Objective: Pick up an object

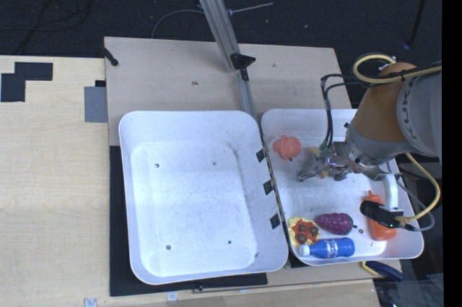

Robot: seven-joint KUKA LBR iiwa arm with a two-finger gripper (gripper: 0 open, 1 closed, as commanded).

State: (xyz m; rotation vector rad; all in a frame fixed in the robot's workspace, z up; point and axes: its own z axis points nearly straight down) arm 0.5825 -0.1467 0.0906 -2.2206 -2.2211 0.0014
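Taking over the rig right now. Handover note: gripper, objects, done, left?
Gripper: over the middle of the right bin, just right of the pink toy fruit. Nothing seen held.
Objects: purple grapes, blue bottle, yellow-red toy and orange toy lie along that bin's near edge.
Done: no pick yet.
Left: grasp one object and lift it.

I watch through one camera fixed high above the table (180,74), tilted down at a slant. It sits far enough back to take in the left bin (188,190) and right bin (312,195) whole, and the arm (386,118) enters from the frame's right.
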